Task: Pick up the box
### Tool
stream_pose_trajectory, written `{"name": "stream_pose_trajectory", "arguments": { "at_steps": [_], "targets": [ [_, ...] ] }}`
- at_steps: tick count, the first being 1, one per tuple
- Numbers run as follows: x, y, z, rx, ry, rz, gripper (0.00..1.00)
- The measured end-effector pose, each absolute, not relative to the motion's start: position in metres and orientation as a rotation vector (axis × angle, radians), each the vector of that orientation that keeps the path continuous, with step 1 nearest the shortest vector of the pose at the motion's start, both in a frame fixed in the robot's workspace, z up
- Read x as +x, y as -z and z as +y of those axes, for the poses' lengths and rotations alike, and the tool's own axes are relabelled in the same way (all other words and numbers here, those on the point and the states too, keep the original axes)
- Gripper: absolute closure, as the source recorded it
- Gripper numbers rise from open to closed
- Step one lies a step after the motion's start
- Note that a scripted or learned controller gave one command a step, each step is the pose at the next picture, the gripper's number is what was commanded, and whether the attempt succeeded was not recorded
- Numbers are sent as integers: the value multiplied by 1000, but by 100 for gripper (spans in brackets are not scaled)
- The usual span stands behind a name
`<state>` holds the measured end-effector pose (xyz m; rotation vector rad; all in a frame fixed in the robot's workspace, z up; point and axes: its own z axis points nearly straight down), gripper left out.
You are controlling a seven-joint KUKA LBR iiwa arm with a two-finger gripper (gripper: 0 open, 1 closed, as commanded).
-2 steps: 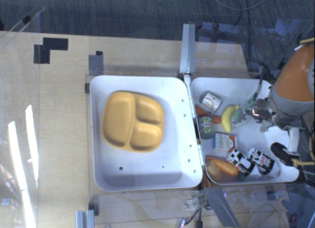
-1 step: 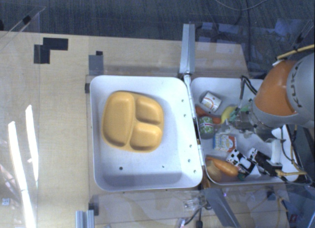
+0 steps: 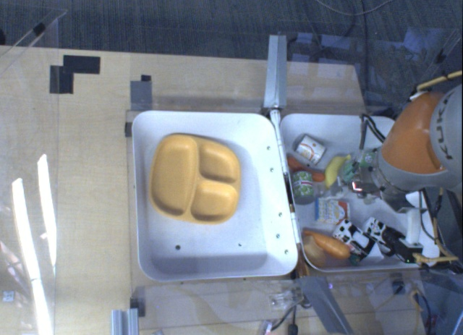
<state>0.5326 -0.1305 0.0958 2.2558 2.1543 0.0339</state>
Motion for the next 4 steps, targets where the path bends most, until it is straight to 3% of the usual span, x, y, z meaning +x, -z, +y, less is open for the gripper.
{"name": "stream_pose_trajectory", "arguments": {
  "at_steps": [1, 2, 3, 4],
  "targets": [
    [545, -120, -102, 2274, -6, 2161, 0],
    [525, -100, -109, 2195, -35, 2191, 0],
    [550, -145, -119, 2041, -7, 2381, 0],
    [519, -94, -139, 2014, -25, 2387, 0]
  ]
}}
